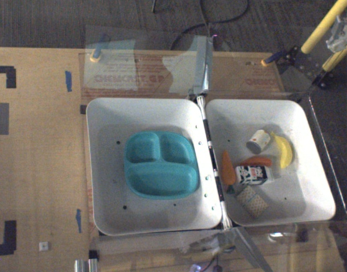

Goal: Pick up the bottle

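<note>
**Bottle lies in the right bin among other small things**

Two shallow white bins sit side by side on the tan tabletop (37,169). The left bin (102,208) carries a teal plate (160,164) with three compartments, lying flat near its middle.

The right bin (309,203) holds a cluster of small objects towards its left and centre. The bottle (257,140) appears to be the small white, stubby item lying tilted on its side in the upper part of that cluster; the view is soft, so its form is not certain. Just to its right lies a yellow banana (283,151), curved and running roughly top to bottom, close to the bottle but seemingly not touching it. Below the bottle is a red oblong piece (256,161), resting against the top edge of a small black-and-white carton (254,174) that lies flat. An orange carrot (228,168) lies lengthwise beside the bin's left wall, touching the carton's left end. Below the carton sits a pale speckled block (253,201), turned at an angle.

How far the pincer stands open, and whether it has anything in it, cannot be told here.

Strips of blue tape (68,81) mark the tabletop left of the bins. Yellow poles (326,21) slant across the top right corner, and a dark cable (219,7) loops on the floor beyond the tabletop.
</note>
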